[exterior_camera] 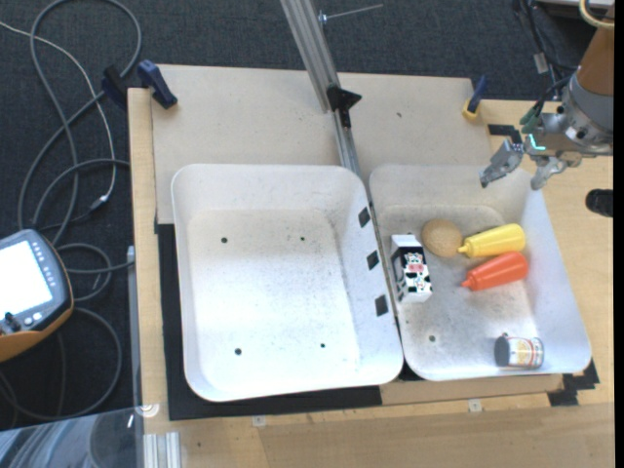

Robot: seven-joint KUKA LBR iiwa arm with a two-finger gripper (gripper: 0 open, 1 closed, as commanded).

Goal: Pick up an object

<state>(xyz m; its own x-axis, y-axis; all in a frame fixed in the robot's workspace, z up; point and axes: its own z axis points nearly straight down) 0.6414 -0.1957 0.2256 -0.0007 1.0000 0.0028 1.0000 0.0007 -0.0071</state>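
From above, the pincer hangs spread and holding nothing over the right bin's far rim. Inside that bin lie a yellow bottle, a red bottle, a potato, a small carton (by the divider) and a can.

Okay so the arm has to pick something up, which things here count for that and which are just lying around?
For the job:
- hand, open above the right bin
- yellow bottle
- orange bottle
- potato
- small carton
- small can

Just lying about:
- left bin
- cables on the floor
- handheld screen
- blue clamp
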